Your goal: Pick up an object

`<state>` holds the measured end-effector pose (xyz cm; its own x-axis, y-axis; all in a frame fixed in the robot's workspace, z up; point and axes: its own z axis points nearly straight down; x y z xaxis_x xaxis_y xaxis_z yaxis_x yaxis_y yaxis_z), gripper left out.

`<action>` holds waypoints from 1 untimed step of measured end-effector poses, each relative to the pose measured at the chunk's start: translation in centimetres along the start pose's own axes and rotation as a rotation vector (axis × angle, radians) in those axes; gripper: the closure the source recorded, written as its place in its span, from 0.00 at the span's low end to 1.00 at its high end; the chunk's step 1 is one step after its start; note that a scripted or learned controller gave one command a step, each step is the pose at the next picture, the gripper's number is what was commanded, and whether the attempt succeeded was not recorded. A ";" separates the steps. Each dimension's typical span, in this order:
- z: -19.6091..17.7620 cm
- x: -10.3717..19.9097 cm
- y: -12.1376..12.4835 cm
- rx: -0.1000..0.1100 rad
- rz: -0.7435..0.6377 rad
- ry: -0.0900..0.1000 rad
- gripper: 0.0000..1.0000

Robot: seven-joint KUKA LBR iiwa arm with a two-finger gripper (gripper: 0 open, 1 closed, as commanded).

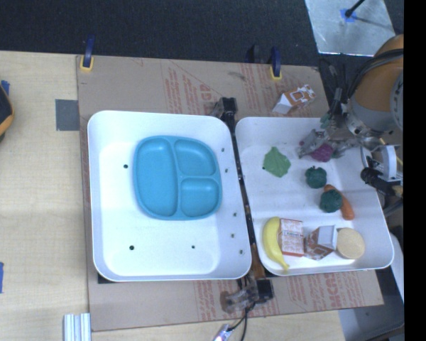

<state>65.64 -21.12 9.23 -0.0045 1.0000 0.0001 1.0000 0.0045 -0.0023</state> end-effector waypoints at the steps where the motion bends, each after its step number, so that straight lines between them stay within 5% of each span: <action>1: 0.0 0.6 0.0 0.002 0.000 0.001 0.00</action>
<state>65.60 -20.54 9.21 -0.0042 1.0000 0.0008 1.0000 0.0042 -0.0043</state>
